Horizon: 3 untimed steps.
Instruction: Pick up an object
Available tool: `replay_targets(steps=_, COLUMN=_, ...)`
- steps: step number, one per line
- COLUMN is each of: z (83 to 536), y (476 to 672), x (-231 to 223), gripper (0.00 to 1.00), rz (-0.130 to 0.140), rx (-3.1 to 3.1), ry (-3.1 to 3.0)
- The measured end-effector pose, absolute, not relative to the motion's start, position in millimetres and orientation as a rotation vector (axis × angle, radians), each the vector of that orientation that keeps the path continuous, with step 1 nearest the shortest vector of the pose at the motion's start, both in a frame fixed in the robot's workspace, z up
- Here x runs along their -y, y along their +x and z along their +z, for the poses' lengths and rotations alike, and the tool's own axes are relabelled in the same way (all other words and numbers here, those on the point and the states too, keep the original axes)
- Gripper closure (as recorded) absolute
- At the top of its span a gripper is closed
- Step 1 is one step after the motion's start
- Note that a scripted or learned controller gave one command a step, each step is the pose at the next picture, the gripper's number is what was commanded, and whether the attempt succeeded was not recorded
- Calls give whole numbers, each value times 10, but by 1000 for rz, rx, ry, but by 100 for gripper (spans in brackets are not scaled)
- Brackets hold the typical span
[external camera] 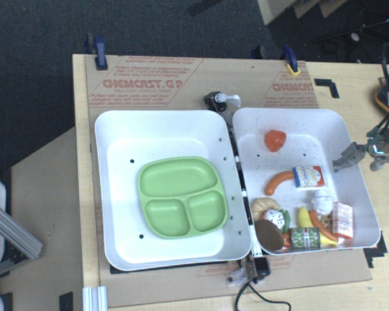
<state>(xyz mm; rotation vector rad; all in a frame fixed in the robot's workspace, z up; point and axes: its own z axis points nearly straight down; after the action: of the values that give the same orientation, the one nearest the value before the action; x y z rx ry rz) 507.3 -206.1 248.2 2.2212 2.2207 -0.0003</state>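
Crowded toys (305, 229) at the right bin's (356, 173) near corner risk a multiple or slipped grasp; pincer (350, 155) state cannot be told.

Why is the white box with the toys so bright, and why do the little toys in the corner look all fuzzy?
In the camera view, even overhead light washes out the right bin and left bin, so they look bright with only faint shadows; the green tray stays clear, but the toy pile is small and crowded, so its details blur; the gripper at the rim looks soft too.
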Motion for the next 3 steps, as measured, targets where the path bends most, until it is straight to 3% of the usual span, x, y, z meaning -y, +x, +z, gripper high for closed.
replay_targets(steps=1, z=1298, y=5223, x=1267, gripper=0, rz=-4, rx=-2238, ry=2222)
replay_targets(steps=2, z=861, y=5460, x=1169, gripper=0, rz=-3, rx=-2219, ry=2218)
replay_targets(steps=3, z=1006, y=5482, x=1182, gripper=100, rz=7, rx=-2209, ry=2214)
